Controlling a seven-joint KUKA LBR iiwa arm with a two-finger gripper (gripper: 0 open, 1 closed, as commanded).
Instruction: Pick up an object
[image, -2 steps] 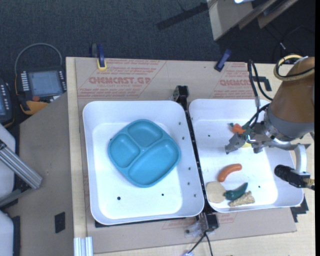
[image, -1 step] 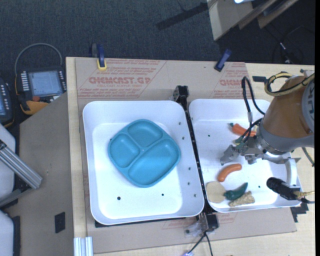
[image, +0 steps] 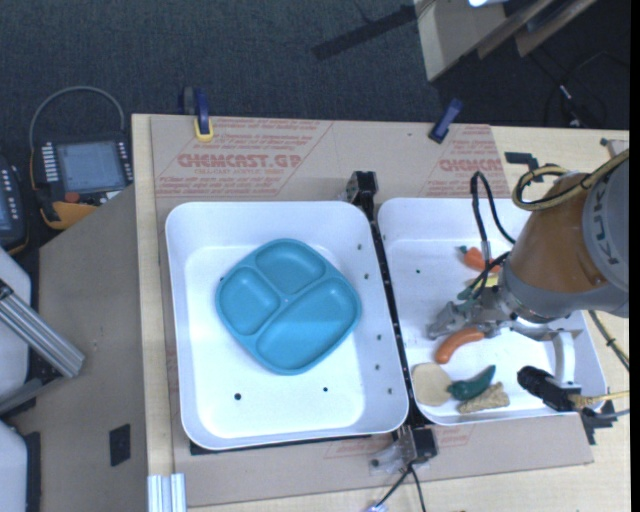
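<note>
In the right bin (image: 400, 225), the gripper (image: 452, 322) hangs just above an orange sausage-shaped toy (image: 458, 344); how wide it stands, I cannot tell. A blue divided plate (image: 288, 305) fills the left bin (image: 185, 300).

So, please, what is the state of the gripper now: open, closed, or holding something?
Gripper: low in the right bin, just above the orange object; open or closed cannot be told, and no object is seen between its fingers.

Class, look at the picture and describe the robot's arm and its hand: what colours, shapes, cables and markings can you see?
The arm is a thick, rounded grey tube with a broad orange band above the wrist. Black cables loop beside it, and part of a dark letter shows on the grey shell. The hand is small, grey metal.
</note>
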